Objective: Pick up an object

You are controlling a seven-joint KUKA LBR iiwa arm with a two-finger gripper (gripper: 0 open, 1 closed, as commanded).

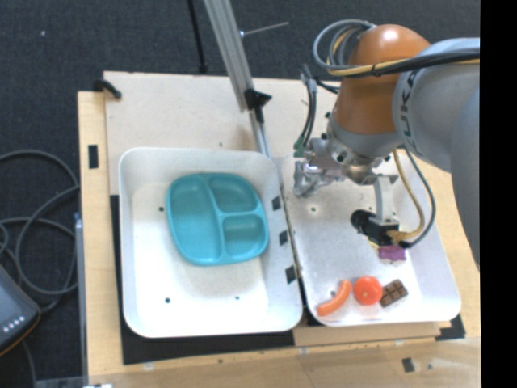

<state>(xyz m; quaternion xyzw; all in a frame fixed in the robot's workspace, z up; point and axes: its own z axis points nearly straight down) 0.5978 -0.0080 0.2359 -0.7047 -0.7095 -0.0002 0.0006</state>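
Poised over the upper left corner of the right-hand shallow white bin (440, 301), the silver two-finger gripper (305, 181) is being held pointing downward, close above the bin floor. It is just beside the wall shared with the left-hand shallow white bin (133, 241). Whether it is spread or pressed together cannot be told. It is being carried by the grey arm with the orange band (380, 79), which is being stretched in from the right and bent steeply down at the wrist.

A teal plastic divided plate (216, 218) is being borne in the middle of the left-hand bin, apart from the gripper.

Along the near edge of the right-hand bin, three small things are being shown in a row, well apart from the gripper and down to its right. An orange curved carrot-shaped piece (334, 297) is being presented with its long axis slanted from lower left to upper right. Just beside it is an orange-red round ball (367, 290), then a small brown rectangular block (393, 293), tilted the same way. A small purple piece (392, 254) is being supported by the bin floor nearer the gripper, between it and the row.
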